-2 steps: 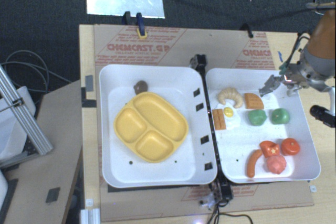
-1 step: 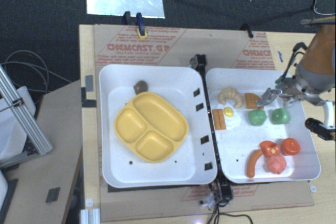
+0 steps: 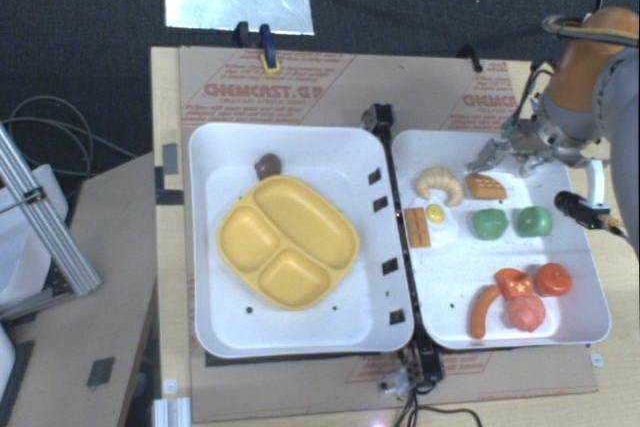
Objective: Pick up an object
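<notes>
My gripper [image 3: 500, 155] hangs over the far part of the right bin [image 3: 585, 315], just behind an orange-brown bread slice [image 3: 486, 186]. It holds nothing that I can see. Left of the slice lies a pale croissant [image 3: 438, 182]. Below them are a fried egg [image 3: 436, 214] and a brown wafer bar [image 3: 417, 228]. Two green vegetables [image 3: 489, 223] [image 3: 532, 221] sit mid-bin. Near the front lie a red pepper [image 3: 512, 283], a tomato [image 3: 552, 279], a sausage [image 3: 482, 312] and a pink fruit [image 3: 527, 314].
The left bin [image 3: 215, 315] holds a yellow divided tray [image 3: 288, 241] and a small brown-grey lump [image 3: 267, 166] behind it. A raised divider with black clips [image 3: 392, 215] separates the bins. The grey and orange arm [image 3: 590, 85] reaches in from the right.
</notes>
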You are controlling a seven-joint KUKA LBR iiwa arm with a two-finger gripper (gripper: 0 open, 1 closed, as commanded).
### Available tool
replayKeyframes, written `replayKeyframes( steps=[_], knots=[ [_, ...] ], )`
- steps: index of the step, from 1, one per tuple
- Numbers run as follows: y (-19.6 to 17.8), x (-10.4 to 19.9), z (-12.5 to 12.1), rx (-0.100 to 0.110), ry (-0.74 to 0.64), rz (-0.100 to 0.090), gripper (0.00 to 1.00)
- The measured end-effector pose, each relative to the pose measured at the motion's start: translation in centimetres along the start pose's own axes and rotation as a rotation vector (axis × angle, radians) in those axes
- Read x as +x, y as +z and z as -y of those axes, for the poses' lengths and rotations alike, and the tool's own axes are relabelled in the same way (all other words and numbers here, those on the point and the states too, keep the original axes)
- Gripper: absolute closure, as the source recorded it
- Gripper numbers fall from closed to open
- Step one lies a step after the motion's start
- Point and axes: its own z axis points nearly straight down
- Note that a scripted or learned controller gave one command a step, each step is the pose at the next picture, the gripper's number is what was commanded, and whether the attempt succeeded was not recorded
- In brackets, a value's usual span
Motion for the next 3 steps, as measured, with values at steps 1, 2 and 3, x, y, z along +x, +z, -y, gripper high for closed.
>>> replayKeyframes(
  steps=[1, 2, 3],
  knots=[
    [-7.7, -0.1, 5.4, 0.001, 0.005, 0.002, 0.0],
    [0.4, 1.0, 5.9, -0.001, 0.005, -0.002, 0.0],
    [-1.5, 0.9, 5.5, -0.013, 0.002, 0.003, 1.0]
  ],
)
